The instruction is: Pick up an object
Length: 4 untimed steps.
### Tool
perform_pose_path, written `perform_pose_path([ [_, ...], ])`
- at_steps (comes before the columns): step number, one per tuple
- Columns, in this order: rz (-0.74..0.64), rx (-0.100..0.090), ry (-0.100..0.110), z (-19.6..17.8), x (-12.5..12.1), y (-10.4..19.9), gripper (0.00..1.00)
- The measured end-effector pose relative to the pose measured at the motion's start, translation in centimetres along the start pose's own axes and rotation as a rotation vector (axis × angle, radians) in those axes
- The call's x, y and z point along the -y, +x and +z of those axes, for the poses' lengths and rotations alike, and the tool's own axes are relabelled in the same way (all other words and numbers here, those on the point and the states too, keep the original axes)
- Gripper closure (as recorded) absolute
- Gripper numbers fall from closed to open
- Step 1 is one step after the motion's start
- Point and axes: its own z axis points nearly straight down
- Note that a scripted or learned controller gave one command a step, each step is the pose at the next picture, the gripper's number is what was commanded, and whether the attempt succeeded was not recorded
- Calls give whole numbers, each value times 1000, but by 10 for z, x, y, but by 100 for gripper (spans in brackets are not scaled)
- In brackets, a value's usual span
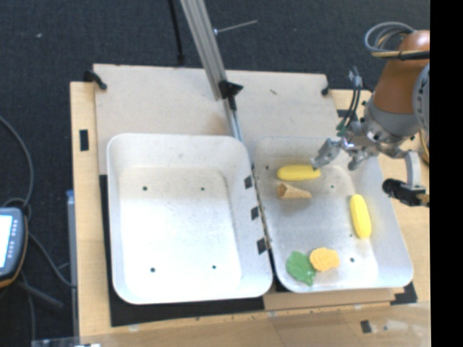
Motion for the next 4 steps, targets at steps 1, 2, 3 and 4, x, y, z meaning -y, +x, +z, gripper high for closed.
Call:
perform_pose_path([
  [1, 2, 0, 2, 63, 1, 2, 0],
  [2, 5, 2, -10, 47, -2, 1, 100],
  [3, 4, 1, -9, 1, 2, -2, 100],
  [4, 5, 1, -10, -49, 10, -1, 100],
])
